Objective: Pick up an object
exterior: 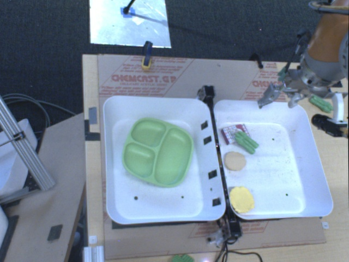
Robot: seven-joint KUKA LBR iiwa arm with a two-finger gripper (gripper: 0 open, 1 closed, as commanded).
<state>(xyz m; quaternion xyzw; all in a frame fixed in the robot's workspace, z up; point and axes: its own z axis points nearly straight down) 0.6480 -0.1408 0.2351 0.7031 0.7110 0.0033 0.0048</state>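
Gripper [282, 94] is hanging over the far right corner of the right bin [305, 162], its two metal fingers spread apart with nothing between them. You are working an approach, by my reading, not a grasp; no object is in contact with the tool.

Candidates are sitting in the right bin, toward its left wall. A green ridged piece [246, 142] is lying at a slant, touching or overlapping a small red-and-white packet [233, 132]. Just below them a tan round cookie [235, 161] is lying flat, apart from both. Nearer the front edge a yellow round disc [241, 199] is resting close to the divider between the bins. The left bin [117, 141] is carrying a green divided plate [158, 152].

Advice for the step:
- You are best aiming at the green ridged piece. It is standing proud of the bin floor more than the flat rounds are, so the fingers are likelier to find purchase.
- Be turning the wrist so the fingers are closing across its short axis, not along its length.
- Watch the packet: it is crowding the piece's upper end, and a finger coming down there is likely to land on it or drag both.
- The cookie and the yellow disc are looking thin and flat; a pinch there is risking a slide off the rim.
- The yellow disc is also hugging the bin wall, leaving little room for one finger.
- Be descending straight down once centred; a slanted entry is apt to nudge the target away.
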